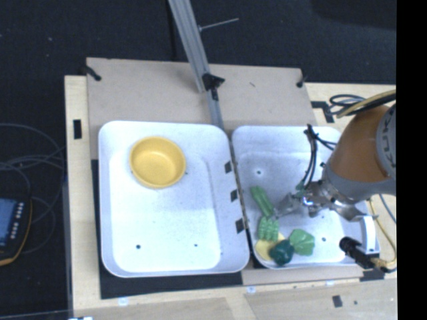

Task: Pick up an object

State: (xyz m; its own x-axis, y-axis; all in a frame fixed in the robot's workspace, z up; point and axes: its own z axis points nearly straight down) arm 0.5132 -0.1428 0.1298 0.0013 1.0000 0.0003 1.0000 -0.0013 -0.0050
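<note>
the bench (pixel 77 179) is a pale wooden top with a tan board (pixel 253 102) laid across its far part. two shallow white bins sit side by side on it: the left bin (pixel 167 245) fills the middle of the bench, the right bin (pixel 267 145) lies toward the right edge, their inner walls touching. a dark mat (pixel 100 282) shows under the left bin's near corner

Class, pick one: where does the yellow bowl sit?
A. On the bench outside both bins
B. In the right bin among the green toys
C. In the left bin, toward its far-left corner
C: the yellow bowl rests on the left bin floor, near its far-left corner.
</note>
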